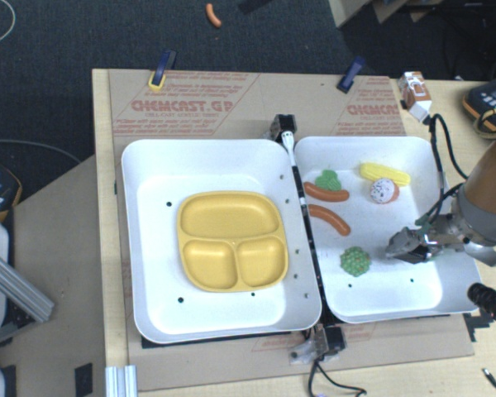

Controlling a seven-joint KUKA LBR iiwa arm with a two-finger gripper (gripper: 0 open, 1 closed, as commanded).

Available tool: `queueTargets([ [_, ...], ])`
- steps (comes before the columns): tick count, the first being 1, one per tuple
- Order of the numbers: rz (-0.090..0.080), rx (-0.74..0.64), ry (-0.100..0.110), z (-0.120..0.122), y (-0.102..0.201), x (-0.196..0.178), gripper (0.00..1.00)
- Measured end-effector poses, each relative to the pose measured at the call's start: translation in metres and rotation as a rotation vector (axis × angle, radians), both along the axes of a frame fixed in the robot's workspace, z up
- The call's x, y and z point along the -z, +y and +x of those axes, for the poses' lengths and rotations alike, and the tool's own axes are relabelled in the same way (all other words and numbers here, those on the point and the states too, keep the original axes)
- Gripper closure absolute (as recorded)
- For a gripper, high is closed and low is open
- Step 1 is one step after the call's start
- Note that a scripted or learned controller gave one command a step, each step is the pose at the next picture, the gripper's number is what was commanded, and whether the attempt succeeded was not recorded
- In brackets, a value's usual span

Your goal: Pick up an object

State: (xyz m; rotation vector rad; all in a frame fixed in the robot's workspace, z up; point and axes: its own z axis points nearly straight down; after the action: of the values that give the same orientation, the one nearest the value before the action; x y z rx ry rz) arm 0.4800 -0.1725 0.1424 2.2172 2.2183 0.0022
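The arm reaches in low from the right, its gripper (pixel 403 248) over the right bin (pixel 380 300), beside the green ball (pixel 355 260).

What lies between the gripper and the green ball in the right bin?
Nothing: in the camera view, bare white bin floor separates the gripper from the green ball.

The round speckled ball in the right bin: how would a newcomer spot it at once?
Start at the right bin, then go to its far half, where a yellow corn cob lies. The speckled ball sits just in front of the cob, touching or nearly so. It is the sole whitish, round piece there; its neighbours are green, orange or yellow.
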Motion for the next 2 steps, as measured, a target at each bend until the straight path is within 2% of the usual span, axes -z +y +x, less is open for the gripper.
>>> queueTargets([
  [1, 0.0, -0.001, -0.003, 0.004, -0.001, -0.064, 1.0],
  [2, 0.0, 0.0, 0.0, 0.005, -0.001, -0.084, 1.0],
])
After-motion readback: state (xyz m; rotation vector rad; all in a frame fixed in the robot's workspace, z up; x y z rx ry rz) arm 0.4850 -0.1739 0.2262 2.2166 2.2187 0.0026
